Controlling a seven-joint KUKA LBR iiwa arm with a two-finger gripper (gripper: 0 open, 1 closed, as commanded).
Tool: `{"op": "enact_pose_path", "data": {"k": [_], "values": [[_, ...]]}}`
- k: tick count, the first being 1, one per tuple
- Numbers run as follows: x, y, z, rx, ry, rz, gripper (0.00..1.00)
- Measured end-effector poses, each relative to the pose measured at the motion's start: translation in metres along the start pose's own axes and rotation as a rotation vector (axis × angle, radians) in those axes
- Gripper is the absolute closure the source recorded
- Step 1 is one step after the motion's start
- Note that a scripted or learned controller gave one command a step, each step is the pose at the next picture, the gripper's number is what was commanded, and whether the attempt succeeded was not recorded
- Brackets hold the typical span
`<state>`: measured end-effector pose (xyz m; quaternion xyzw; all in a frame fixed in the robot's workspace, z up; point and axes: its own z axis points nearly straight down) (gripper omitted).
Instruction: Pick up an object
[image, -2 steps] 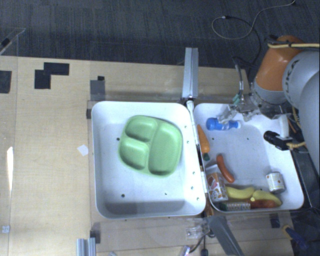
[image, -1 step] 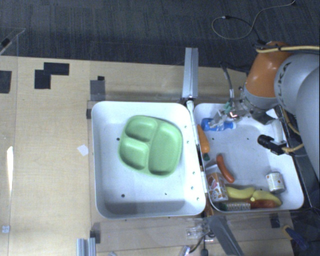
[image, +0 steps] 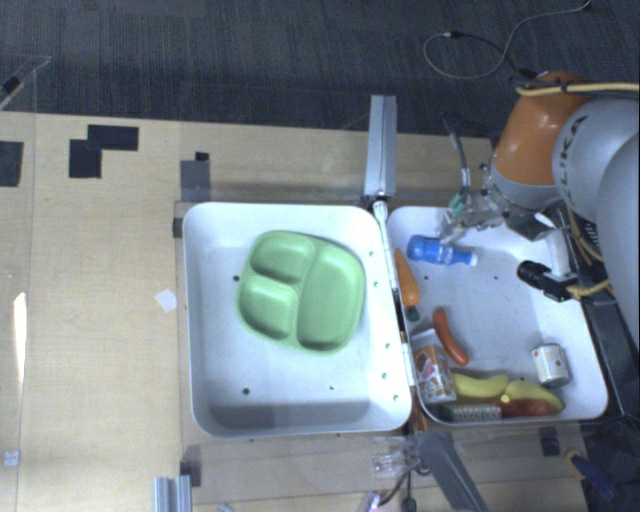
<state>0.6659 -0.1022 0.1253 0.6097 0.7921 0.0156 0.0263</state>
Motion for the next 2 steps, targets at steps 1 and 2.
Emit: {"op": "enact_pose_path", "data": {"k": [1,2], "values": [[-0.041,-0.013,-0.156,0.045,0.024,-0.269,1.00],[-0.063,-0.122,-0.240,0.050,0.015,0.084,1.00]]}}
